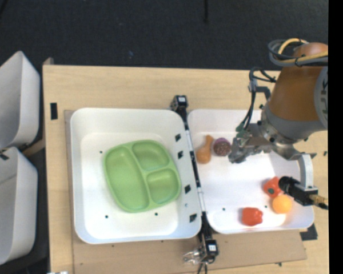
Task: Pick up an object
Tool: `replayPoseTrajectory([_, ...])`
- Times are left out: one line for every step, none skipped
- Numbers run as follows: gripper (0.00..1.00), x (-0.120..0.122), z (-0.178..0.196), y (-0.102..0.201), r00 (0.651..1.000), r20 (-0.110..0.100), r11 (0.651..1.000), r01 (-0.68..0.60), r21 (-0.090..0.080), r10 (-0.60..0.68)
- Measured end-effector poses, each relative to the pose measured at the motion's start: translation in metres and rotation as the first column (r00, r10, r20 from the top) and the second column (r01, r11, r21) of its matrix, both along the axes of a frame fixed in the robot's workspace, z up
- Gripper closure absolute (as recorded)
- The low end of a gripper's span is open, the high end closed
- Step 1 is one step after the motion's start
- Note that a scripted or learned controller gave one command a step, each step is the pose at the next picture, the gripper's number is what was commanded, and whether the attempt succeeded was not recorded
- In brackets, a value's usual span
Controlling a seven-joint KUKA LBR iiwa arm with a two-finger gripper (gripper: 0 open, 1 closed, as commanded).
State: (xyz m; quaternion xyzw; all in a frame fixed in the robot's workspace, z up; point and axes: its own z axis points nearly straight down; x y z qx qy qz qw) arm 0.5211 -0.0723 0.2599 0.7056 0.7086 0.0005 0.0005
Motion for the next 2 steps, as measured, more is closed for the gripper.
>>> replayPoseTrajectory([1.0, 0.017, 0.007, 0.049, 1.0, 0.0, 1.0, 0.0, 0.0, 0.0])
replayPoseTrajectory([1.0, 0.046, 0.004, 0.096, 1.0, 0.001, 1.0, 0.0, 0.0, 0.0])
